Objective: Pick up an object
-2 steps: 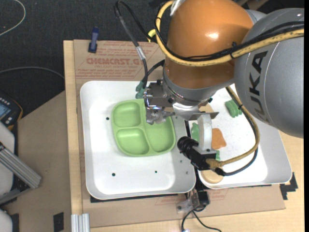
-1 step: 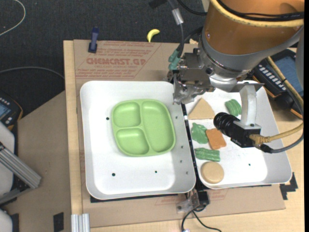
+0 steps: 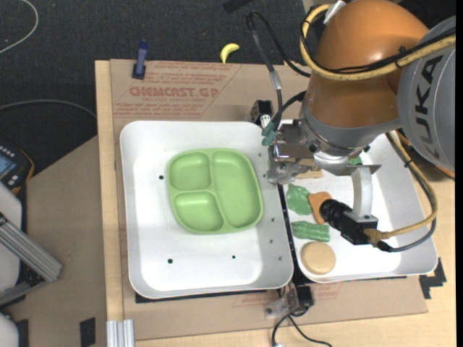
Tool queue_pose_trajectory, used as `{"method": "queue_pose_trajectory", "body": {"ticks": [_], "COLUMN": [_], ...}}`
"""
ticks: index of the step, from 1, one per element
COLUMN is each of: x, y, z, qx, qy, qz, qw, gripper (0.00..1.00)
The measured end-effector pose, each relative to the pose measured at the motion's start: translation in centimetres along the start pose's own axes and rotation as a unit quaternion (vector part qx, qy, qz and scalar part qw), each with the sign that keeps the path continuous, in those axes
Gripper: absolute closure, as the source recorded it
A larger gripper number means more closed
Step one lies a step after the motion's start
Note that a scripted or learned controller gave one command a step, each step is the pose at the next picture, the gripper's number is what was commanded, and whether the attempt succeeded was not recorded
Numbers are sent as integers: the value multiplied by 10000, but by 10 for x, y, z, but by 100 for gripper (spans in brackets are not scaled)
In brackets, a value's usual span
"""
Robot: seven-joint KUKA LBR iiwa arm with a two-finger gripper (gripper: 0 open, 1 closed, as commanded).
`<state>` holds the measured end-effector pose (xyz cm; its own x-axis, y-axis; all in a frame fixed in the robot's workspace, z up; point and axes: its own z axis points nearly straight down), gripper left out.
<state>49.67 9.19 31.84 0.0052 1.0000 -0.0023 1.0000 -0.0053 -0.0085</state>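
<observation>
The grey arm (image 3: 427, 71) with its orange band is reaching in from the right and hanging over the far-left part of the right bin (image 3: 409, 264), 1 of 2 shallow white bins sitting side by side on the table (image 3: 181, 96). The gripper (image 3: 289, 170) is hovering low beside the edge that this bin shares with the left bin (image 3: 134, 194). The wrist is covering it from above, so I cannot tell whether it is apart, together or clamped on anything.

4 small things are lying along the left edge of the right bin. A green leafy piece (image 3: 297, 196) is lying just under the gripper, and an orange piece (image 3: 317, 204) is touching its right side. Toward the camera-side edge, a second green piece (image 3: 309, 230) is lying, and a round tan disc (image 3: 318, 258) is sitting just beside it in the camera-side left corner.

A green plate (image 3: 215, 190) with 3 compartments is resting flat in the middle of the left bin, nothing lying in its compartments.

A small blue thing (image 3: 140, 60) is lying at the far-left corner of the table.
</observation>
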Motion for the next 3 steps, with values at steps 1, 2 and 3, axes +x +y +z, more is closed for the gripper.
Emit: {"method": "queue_pose_trajectory", "body": {"ticks": [1,2,3], "x": [-38,-67,38], "y": [-18,-18,-19], "z": [-145,-48,-24], "qx": [-138,3,-16], "qy": [25,3,17], "qz": [-8,-2,-68], "qw": [9999,10000,10000], "gripper": [100,100,100]}}
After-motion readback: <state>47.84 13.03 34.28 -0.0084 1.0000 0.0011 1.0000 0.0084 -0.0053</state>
